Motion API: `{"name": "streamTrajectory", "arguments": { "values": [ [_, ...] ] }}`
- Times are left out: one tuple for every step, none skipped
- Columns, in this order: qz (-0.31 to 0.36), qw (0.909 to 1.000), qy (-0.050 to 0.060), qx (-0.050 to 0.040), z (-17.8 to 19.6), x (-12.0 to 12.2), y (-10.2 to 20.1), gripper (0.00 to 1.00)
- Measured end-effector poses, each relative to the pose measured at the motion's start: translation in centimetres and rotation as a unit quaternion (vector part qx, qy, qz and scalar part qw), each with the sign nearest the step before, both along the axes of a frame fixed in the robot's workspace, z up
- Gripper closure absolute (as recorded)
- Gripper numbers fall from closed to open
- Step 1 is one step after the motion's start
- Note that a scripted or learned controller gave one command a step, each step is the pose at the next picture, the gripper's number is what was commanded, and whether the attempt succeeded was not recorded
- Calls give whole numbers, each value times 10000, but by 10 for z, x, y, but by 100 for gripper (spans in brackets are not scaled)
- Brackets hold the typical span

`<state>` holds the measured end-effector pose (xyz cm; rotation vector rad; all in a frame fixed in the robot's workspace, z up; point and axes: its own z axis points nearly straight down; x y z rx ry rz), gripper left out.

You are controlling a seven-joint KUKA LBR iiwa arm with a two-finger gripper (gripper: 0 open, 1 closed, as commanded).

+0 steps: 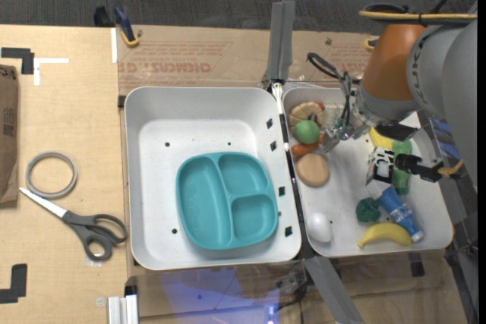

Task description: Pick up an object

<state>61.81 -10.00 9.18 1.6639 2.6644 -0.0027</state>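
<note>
Fingers (339, 131) over right bin (433, 235), state unclear; cardboard (182, 61) lettering unreadable.

I count two white bins (199, 106), one teal divided tray (226, 199), one banana (387, 234), one white egg (319, 226), one pair of scissors (80, 222), one tape roll (51, 173).

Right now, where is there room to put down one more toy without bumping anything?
The left bin has bare white floor all round the teal tray, widest along the far wall. The tray's own compartments are bare too. The right bin is crowded: green ball, tan ball, white egg and banana.
</note>
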Motion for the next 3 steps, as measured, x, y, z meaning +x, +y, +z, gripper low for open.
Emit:
{"name": "streamTrajectory", "arguments": {
  "values": [
    [-671,9977,8,3,-1,-87,-21,0],
    [-1226,9925,-13,-4,61,0,-76,0],
    [-1829,9831,5,-2,0,-28,-87,0]
  ]
}}
